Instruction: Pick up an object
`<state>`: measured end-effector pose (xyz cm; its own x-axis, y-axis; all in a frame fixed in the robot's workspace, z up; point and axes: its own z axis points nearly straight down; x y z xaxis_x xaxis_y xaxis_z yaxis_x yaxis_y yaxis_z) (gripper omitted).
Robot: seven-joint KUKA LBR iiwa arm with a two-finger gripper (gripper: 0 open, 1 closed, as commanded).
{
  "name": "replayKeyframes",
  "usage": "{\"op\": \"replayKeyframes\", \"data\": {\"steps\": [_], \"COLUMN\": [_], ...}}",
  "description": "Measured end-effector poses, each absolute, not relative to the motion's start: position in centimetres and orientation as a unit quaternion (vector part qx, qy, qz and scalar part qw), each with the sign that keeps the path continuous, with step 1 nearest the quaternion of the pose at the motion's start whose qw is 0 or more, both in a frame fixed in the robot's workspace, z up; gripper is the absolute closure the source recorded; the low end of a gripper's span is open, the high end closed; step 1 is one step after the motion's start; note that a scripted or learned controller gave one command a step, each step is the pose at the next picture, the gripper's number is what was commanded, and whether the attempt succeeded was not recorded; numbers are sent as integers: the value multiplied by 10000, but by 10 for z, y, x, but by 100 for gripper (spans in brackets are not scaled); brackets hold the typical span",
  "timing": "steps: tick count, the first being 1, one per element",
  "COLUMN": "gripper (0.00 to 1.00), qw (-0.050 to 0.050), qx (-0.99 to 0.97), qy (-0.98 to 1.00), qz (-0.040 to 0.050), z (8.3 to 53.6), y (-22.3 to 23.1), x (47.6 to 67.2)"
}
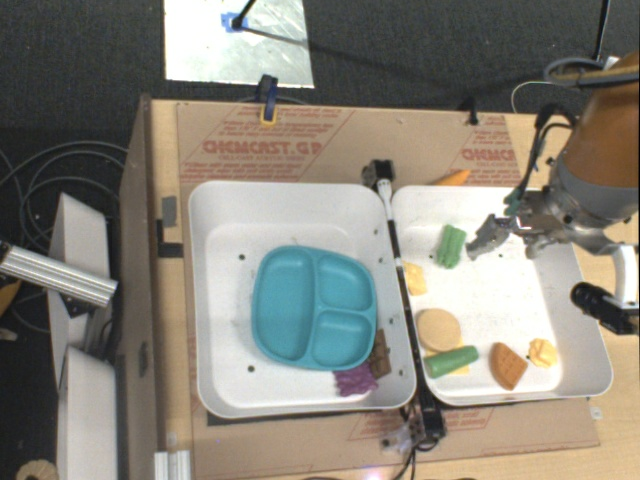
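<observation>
Claw [497,234] hangs empty over the right bin [590,368], fingers parted, just right of a green cylinder [450,245]. Lower in that bin lie a tan disc [438,328] and orange wedge [507,365]. Left bin [215,298] holds a teal tray [312,308].

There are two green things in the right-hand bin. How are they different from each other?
The upper green piece stands nearly up-and-down in the picture, near the bin's far side; the lower green piece lies almost crosswise near the front edge. The upper one looks shorter, stubbier and paler; the lower one looks longer and deeper green. The upper lies apart from other items; the lower sits right below a round tan piece. Both lie in the right bin.
</observation>
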<state>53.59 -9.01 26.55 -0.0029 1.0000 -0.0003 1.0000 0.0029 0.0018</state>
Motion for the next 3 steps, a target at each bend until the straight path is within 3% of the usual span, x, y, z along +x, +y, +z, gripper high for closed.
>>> {"op": "replayKeyframes", "data": {"steps": [1,2,3], "gripper": [0,0,0], "qw": [11,2,5], "qx": [7050,7057,7052], "qy": [7092,7085,7091], "qz": [4,-9,4], "z": [187,98,91], "y": [-96,-118,-107], "x": [596,642,641]}}
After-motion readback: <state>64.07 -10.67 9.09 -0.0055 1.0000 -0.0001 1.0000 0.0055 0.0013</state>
